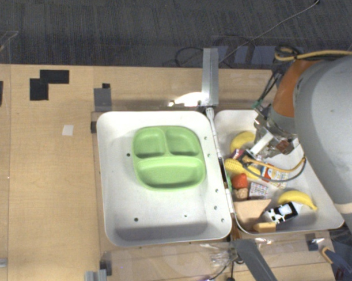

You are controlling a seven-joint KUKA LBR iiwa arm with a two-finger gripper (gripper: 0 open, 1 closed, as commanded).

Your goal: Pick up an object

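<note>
We've just got the one camera, mounted above the bench (45, 187) and angled down at a slant. Left bin (118, 220) sits about dead centre, fairly close; right bin (317, 218) just beside it, and the arm (331, 137) crowds in over that one.

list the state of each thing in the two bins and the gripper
green tray: flat, right way up, alone in the left bin, compartments bare
gripper: low in the right bin, over the pile of items; grasp unclear
upper banana: lying beside the gripper
lower banana: lying near the front wall
red ball: resting in the pile by the divider
wood block: lying flat at the front
</note>
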